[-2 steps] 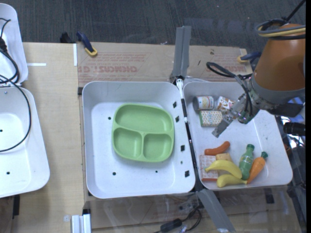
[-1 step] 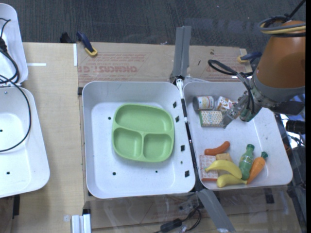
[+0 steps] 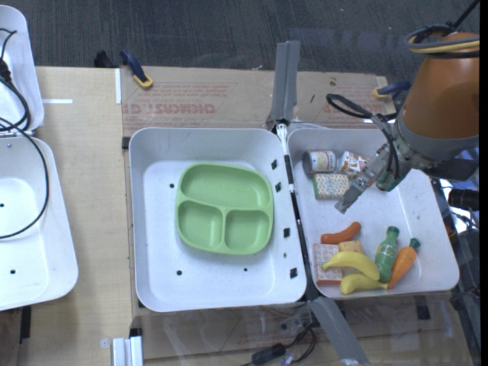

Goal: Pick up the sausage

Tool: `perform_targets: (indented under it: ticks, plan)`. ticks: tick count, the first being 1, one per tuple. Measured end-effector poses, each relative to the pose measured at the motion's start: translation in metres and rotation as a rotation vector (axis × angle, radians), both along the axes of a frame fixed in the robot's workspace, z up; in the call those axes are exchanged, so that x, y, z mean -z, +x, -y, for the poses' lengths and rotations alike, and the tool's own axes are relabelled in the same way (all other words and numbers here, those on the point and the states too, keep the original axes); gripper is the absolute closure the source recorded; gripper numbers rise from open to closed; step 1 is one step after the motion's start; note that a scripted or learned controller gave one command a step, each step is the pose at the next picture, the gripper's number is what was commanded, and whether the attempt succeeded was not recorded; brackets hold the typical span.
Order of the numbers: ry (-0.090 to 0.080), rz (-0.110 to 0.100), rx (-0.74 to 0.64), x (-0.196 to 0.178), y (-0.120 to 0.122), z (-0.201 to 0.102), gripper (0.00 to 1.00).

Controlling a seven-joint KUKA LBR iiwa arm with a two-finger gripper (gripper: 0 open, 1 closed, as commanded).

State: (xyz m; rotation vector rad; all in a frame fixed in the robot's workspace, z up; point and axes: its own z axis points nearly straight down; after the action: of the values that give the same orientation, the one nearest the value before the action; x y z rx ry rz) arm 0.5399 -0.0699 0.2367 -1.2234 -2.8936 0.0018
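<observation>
The sausage (image 3: 340,232) is a short reddish-orange link lying in the right bin (image 3: 435,204), just above the bananas (image 3: 352,266). My gripper (image 3: 348,199) hangs over the middle of the same bin, tilted down and to the left. Its tip is a little above and slightly right of the sausage, apart from it. It also hovers by the lower right corner of a patterned box (image 3: 329,184). Nothing shows in the gripper.
The right bin also holds a small can (image 3: 322,161), a packet (image 3: 352,162), a green bottle (image 3: 386,253), a carrot (image 3: 404,262) and a cracker tile (image 3: 328,274). A green divided plate (image 3: 225,207) lies in the left bin (image 3: 152,227).
</observation>
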Motion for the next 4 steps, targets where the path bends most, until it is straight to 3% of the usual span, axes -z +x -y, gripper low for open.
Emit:
perform_targets:
  ticks: [1, 2, 3, 4]
  plan:
    - [0.0, 0.006, 0.0, 0.142, -0.024, 0.039, 0.0]
    - [0.003, 0.008, 0.004, 0.131, -0.022, 0.039, 1.0]
    - [0.0, 0.001, -0.211, 0.046, 0.014, 0.018, 1.0]
    - [0.001, 0.0, -0.211, 0.046, 0.014, 0.018, 0.0]
